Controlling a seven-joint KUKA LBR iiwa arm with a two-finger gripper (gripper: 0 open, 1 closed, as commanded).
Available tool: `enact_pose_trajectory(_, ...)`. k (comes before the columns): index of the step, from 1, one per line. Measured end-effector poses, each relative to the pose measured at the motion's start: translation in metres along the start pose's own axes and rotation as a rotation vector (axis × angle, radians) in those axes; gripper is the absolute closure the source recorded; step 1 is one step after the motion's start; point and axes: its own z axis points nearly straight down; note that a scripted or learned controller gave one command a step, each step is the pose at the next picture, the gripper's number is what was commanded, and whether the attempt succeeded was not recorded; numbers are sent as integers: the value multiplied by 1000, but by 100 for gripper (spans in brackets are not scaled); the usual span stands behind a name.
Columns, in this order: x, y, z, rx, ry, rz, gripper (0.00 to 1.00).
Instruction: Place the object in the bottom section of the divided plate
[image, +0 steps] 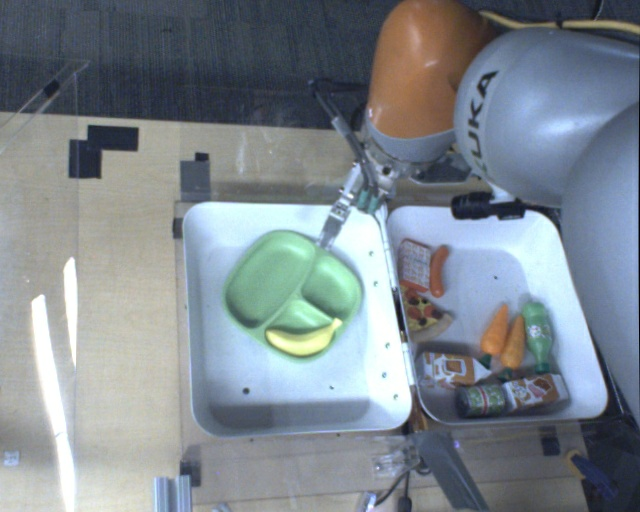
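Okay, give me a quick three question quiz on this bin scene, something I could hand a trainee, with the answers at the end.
1. True or false: the banana lies in the bottom section of the green plate.
2. Which bin holds the plate? A) left bin B) right bin
3. Fill in: next to the carrot in the right bin lies a green ____.

Key: 1 true; 2 A; 3 bottle. The gripper sits above the plate's upper edge.
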Motion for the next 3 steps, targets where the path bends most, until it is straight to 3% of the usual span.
enact_pose_trajectory(1,25,16,124,-20,-18,-246,0)
enact_pose_trajectory(2,25,18,112,-26,-21,-246,100)
enact_pose_trajectory(3,55,-92,52,1,1,-144,100)
